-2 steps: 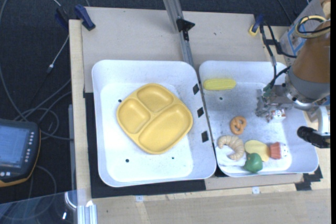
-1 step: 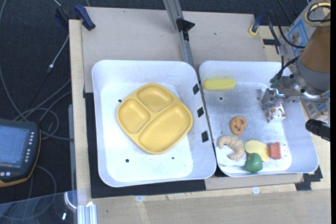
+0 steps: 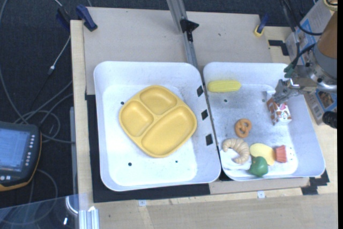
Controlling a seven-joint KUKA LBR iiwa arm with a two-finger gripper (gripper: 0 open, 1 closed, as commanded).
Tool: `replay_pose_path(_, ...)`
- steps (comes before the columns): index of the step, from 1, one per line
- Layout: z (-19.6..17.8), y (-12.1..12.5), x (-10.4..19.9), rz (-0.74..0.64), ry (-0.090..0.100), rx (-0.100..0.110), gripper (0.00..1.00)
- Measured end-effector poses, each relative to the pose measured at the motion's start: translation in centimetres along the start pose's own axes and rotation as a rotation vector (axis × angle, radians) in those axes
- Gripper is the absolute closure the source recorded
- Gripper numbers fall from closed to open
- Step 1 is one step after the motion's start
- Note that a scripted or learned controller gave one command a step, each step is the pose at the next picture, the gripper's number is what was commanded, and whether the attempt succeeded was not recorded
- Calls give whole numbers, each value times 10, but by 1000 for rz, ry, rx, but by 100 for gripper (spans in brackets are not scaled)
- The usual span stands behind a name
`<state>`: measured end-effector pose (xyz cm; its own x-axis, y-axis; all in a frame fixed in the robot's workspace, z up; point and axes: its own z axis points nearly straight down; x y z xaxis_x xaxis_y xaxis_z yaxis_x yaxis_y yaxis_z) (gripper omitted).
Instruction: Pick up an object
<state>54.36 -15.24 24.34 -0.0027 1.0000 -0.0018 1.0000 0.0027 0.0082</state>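
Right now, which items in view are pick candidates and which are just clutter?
Pick candidates, all in the right bin:
- corn cob
- pretzel
- croissant
- lemon
- green pepper
- red and white packet, under the gripper
- small orange item

Just lying about:
- yellow divided plate in the left bin
- blue clamp
- teach pendant
- cables

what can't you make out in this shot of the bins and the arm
- Gripper: in the camera view its fingers blur into the red-and-white packet beneath, so open or shut, holding or not, can't be told.
- Arm: cut off by the right edge; just the wrist end is in frame.
- Packet's print: too small to read.
- Green item: partly covered by the yellow piece, its shape unclear.
- Handheld screen: cut by the left edge, display unreadable.
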Motion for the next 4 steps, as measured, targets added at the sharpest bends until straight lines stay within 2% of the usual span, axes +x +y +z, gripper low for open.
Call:
replay_pose_path(1, -34, 2, 0, 0, 0, 3, 100)
replay_pose_path(2, -30, 5, 49, -4, 4, 9, 100)
replay_pose_path(4, -4, 39, 161, -4, 3, 9, 100)
